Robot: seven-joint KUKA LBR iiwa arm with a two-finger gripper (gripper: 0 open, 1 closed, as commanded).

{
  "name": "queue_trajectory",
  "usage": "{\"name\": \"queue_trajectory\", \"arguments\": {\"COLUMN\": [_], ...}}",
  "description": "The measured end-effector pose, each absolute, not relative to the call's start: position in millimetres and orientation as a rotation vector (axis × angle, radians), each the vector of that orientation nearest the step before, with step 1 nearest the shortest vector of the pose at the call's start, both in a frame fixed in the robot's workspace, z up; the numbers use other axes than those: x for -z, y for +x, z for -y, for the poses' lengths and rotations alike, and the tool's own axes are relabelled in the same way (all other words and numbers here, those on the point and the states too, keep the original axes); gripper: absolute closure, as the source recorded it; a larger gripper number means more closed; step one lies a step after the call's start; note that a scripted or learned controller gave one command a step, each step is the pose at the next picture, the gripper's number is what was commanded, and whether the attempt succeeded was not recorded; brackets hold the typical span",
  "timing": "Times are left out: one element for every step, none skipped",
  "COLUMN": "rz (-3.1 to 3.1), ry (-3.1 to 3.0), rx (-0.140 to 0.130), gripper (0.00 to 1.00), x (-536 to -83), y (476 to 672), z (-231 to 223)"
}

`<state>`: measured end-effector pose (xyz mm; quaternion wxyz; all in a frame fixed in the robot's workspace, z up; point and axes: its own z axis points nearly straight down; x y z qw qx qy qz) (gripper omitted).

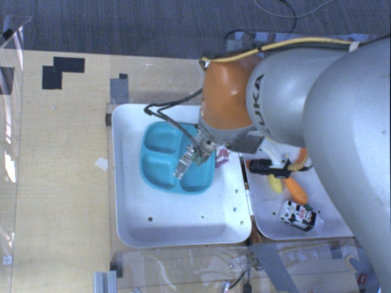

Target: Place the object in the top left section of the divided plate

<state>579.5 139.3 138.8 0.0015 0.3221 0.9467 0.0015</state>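
Pretty even, bright overhead light here, soft shadows only, like the one under the arm (317, 102) on the left bin (131, 224). Whole frame is a bit soft and low-res. Some glare off a clear panel (12, 133) along the left edge.

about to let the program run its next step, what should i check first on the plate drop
1. Divided plate lies flat inside the left bin: ok.
2. End effector is above the plate: ok, though it sits nearer the middle divider than the top left section.
3. Object is held in the end effector: cannot tell, something greenish is at its tip but it is blurred.
4. Top left section is free of other things: ok for the part in view.
5. Cable looping from the wrist stays off the plate: cannot tell, it passes close over the upper rim.
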Motion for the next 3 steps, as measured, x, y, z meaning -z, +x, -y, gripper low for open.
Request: {"name": "queue_trajectory", "arguments": {"rz": [-3.0,-3.024,-3.024], "ry": [0.908,0.828,0.827], "rx": [-0.009,-0.008,-0.008], "gripper": [0.0,0.0,0.0], "x": [-213.0,-216.0,-216.1], "y": [572.1,614.7,614.8], "z": [-186.0,-228.8,-228.8]}}
